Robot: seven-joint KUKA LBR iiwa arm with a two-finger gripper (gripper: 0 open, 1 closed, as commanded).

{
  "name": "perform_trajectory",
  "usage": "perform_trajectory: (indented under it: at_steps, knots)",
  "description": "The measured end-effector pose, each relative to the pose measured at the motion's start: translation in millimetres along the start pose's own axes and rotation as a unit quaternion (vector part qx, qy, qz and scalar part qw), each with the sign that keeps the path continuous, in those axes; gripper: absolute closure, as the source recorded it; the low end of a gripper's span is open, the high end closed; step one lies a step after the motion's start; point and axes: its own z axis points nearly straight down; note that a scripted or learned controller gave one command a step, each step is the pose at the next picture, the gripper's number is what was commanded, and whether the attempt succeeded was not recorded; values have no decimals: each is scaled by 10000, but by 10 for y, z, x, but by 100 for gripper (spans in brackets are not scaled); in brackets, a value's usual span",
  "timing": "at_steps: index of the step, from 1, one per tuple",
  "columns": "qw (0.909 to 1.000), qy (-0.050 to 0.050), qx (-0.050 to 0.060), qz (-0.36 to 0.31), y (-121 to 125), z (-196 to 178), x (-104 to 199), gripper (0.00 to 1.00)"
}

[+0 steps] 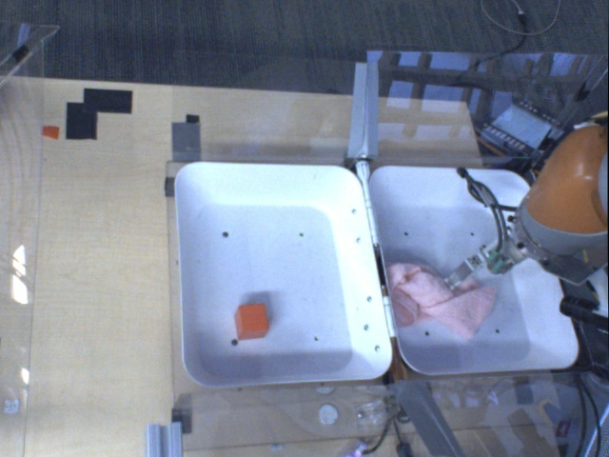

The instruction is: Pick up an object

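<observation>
Two white bins (190, 255), one orange cube (252, 321), one pink cloth (433, 301), fingers' (463, 272) state unclear.

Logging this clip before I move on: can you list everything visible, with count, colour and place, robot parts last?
bins: two, white, side by side on the bench.
block: one, orange, lower left part of the left bin.
cloth: one, pink, crumpled, lower left part of the right bin.
black patches: two, upper left of the bench, next to a small orange marker.
arm: one, grey with an orange band, reaching in from the right over the right bin.
pincer: one, metallic, at the upper edge of the cloth.
</observation>
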Motion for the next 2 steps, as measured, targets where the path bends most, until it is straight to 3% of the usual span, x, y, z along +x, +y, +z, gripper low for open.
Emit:
perform_trajectory:
  at_steps: [1,2]
  knots:
    - [9989,20,28,-459,97,109,642,0]
    - [9905,17,11,-1378,164,103,606,0]
